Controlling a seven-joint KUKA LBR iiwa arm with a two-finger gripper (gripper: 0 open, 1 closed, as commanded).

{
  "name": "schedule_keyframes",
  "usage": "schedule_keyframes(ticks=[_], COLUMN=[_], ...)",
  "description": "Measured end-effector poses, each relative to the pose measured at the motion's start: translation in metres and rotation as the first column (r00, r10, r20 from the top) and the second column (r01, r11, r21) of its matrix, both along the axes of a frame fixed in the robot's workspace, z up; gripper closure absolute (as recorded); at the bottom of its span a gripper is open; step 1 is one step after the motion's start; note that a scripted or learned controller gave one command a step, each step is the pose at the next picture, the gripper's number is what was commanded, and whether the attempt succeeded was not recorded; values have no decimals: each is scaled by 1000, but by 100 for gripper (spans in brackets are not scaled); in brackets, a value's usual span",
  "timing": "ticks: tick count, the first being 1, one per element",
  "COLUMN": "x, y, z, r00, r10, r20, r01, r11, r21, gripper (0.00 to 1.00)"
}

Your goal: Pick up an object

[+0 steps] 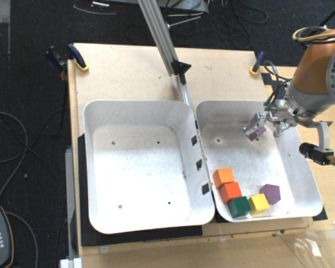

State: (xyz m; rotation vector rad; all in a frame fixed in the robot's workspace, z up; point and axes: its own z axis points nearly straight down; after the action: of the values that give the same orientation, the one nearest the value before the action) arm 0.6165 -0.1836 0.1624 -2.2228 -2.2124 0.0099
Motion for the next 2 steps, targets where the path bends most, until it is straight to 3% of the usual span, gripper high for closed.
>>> schedule_keyframes(ticks=[1,2], x=[49,50], y=[-8,-8], z=[-72,-56], r00=[1000,1000], r10=[8,9], r20=[7,12], r01=[-8,-9], r11=[1000,1000], r21=[0,-2], gripper=[0,100])
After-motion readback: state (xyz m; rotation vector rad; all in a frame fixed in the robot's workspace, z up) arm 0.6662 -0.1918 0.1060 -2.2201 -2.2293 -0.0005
